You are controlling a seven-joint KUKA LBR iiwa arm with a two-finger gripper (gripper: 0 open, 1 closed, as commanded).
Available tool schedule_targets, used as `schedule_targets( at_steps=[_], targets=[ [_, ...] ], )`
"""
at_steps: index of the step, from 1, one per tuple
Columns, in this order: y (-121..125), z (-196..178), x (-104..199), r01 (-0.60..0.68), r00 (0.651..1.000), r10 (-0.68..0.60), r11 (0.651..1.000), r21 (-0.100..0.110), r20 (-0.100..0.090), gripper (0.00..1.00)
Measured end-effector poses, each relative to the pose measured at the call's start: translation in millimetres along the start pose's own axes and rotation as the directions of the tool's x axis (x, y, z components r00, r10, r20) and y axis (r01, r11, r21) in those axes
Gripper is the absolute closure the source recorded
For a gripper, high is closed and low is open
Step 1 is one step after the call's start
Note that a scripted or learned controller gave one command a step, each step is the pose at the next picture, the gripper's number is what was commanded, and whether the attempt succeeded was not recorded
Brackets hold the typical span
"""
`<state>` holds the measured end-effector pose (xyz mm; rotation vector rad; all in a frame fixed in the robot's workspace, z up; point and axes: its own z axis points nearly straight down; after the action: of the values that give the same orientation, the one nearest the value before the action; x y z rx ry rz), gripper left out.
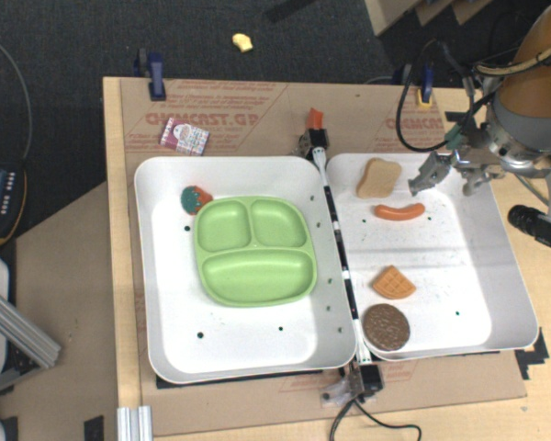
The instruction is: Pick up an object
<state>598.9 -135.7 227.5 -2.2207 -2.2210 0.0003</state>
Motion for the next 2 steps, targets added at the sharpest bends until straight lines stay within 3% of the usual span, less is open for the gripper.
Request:
schedule_targets(
  at_steps=[1,2],
  targets=[
    [-2.2,126.9,48.3,0.004,1.000,-0.004,1.000,0.011,-0.004,0.00],
    [55.8,144.9,13.8,-0.002,1.000,0.002,1.000,0.008,0.000,0.00]
  ],
)
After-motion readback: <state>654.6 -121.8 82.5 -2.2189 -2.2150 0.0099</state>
